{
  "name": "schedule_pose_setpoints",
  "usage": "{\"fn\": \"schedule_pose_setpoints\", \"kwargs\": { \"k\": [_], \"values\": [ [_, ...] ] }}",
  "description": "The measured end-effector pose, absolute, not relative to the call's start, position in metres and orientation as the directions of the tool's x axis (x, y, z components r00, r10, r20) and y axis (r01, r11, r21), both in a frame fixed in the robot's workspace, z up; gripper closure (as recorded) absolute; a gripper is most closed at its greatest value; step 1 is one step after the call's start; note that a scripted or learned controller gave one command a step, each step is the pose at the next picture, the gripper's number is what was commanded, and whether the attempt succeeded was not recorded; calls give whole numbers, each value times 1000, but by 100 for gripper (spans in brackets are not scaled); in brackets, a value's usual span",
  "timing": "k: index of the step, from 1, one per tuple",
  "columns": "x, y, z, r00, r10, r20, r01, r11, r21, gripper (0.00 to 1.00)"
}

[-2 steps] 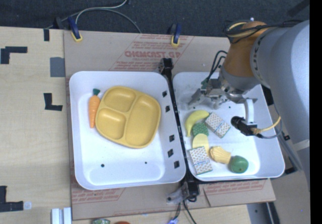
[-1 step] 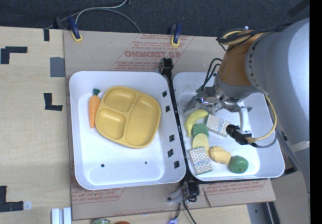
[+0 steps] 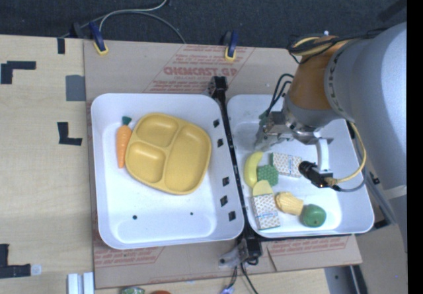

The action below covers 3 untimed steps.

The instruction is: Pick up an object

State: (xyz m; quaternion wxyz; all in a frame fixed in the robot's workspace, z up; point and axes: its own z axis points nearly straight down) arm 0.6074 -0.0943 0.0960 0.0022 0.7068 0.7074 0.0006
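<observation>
My gripper (image 3: 269, 139) hangs low in the right bin (image 3: 353, 220), over its upper left part, just above a yellow banana (image 3: 253, 168). Beside the banana lie a green leafy piece (image 3: 268, 173), a patterned white packet (image 3: 286, 163), a yellow wedge (image 3: 262, 188), a second patterned packet (image 3: 266, 211), a corn cob (image 3: 289, 203) and a green round fruit (image 3: 313, 215). The arm's body hides much of the fingers, and I see nothing between them.
The left bin (image 3: 109, 213) holds a yellow divided plate (image 3: 167, 152) and an orange carrot (image 3: 122, 142) by its left edge. A black divider strip (image 3: 227, 154) runs between the bins. Clamps and a cable sit at the bench's far edge.
</observation>
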Motion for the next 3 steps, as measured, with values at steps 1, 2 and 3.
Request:
{"fn": "schedule_pose_setpoints", "kwargs": {
  "k": [1,2,3],
  "values": [
    [607,-94,96,-1,1000,-2,1000,1,4,0],
    [565,-99,86,-1,1000,-1,1000,1,5,0],
    [535,-94,87,-2,1000,-3,1000,2,7,0]
  ]
}}
